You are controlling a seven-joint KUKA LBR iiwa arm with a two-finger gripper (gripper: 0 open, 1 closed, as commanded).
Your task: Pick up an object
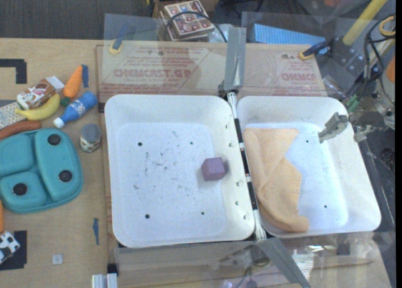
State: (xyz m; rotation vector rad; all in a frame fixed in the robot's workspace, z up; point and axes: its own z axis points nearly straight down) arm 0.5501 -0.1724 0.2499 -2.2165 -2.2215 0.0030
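Purple block (213, 168) lies in the left bin (125, 117), right of its centre, resting on the speckled floor, untouched. Orange cloth (276, 177) covers the left part of the right bin (367, 208). Gripper (333, 127) sits over the right bin's far right area, well apart from the block; finger state cannot be determined. Toys lie left of the bins.

Open floor surrounds the purple block (213, 168) in the left bin (125, 117).
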